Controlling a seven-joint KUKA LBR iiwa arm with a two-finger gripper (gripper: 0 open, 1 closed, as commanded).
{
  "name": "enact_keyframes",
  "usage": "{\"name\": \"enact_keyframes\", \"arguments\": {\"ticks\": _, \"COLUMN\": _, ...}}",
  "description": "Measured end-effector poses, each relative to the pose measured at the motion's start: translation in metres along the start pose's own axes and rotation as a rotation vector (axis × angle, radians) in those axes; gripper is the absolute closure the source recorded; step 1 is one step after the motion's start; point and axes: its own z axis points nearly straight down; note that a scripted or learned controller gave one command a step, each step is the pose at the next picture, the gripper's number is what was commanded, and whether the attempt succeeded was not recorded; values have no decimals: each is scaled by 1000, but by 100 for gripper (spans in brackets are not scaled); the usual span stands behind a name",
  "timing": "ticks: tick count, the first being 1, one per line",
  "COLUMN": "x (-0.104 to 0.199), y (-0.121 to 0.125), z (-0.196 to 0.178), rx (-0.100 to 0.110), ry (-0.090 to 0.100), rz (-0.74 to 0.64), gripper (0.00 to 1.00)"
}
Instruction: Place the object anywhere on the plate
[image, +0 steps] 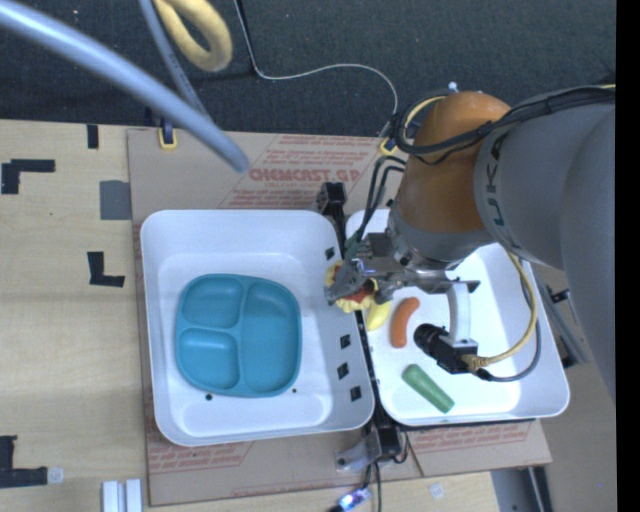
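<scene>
A blue divided plate (240, 335) lies in the left white bin (165, 235). My gripper (346, 284) hangs over the wall between the two bins, at the left edge of the right bin (535, 395). A small yellow and red object (354, 293) sits right under the gripper, partly hidden by it. A yellow piece (378, 316) lies just below that on the right bin's floor. The plate is well to the left of the gripper.
An orange sausage-shaped toy (402, 322) and a green oblong piece (428, 388) lie in the right bin. A black cable fitting (440, 345) hangs from the wrist over them. The grey arm covers the right bin's upper part.
</scene>
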Motion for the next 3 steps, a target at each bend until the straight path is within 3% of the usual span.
{"name": "enact_keyframes", "arguments": {"ticks": 1, "x": 60, "y": 11, "z": 14, "rx": -1, "ry": 0, "rz": -1, "gripper": 100}}
{"name": "enact_keyframes", "arguments": {"ticks": 2, "x": 74, "y": 6, "z": 0, "rx": -2, "ry": 0, "rz": 3, "gripper": 100}}
{"name": "enact_keyframes", "arguments": {"ticks": 3, "x": 73, "y": 6, "z": 1, "rx": 0, "ry": -1, "rz": 4, "gripper": 0}}
